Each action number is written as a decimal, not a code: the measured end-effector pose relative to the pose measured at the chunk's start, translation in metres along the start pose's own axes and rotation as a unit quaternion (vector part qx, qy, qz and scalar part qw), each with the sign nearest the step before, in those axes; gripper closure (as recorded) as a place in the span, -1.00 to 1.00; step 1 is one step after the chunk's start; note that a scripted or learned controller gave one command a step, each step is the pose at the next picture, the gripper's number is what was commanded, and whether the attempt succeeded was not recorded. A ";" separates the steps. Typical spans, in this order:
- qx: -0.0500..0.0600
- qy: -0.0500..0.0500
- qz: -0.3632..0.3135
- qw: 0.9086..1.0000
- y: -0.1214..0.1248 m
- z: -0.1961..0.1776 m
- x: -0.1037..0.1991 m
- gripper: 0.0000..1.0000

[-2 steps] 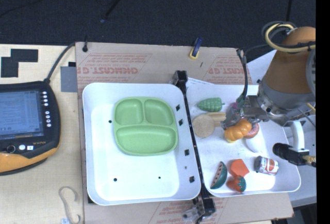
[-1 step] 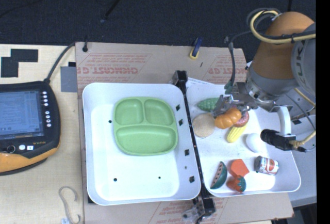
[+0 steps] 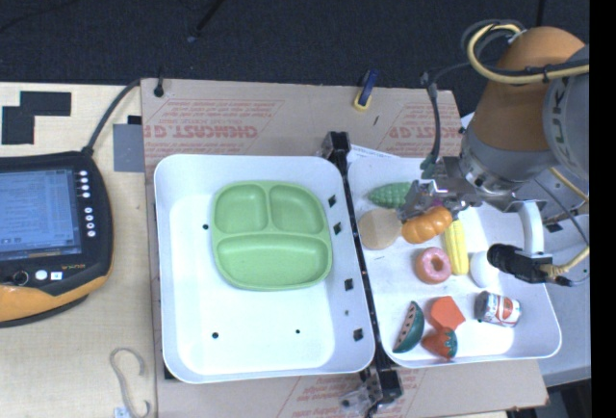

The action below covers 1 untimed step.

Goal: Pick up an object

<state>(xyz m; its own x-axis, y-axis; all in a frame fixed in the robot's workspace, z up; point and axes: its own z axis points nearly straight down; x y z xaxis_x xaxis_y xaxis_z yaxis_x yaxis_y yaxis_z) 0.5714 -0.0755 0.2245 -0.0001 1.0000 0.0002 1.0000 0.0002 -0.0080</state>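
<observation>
Green divided plate (image 3: 270, 237) in white left bin (image 3: 183, 310). Right bin (image 3: 539, 334) white: pink donut (image 3: 432, 264), yellow corn (image 3: 455, 247), orange toy (image 3: 426, 225), red block (image 3: 447, 312), red-green watermelon slice (image 3: 409, 327).

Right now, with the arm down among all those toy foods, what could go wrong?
The gripper sits low in the right bin, right by the orange fruit, the green vegetable and the beige round piece. They are crowded together, so it might pinch two at once or shove a neighbour aside. The fruit looks round and smooth, so it could slip out. A nudge might also roll the corn against the pink doughnut.
</observation>
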 end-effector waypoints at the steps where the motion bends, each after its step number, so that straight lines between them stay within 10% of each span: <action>1: 0.000 0.001 0.000 1.000 -0.009 -0.011 0.003 1.00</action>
<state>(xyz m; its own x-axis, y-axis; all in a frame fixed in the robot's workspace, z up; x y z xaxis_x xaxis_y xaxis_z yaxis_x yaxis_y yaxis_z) 0.5630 -0.0730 0.2357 -0.0002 1.0000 0.0012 1.0000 0.0002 -0.0071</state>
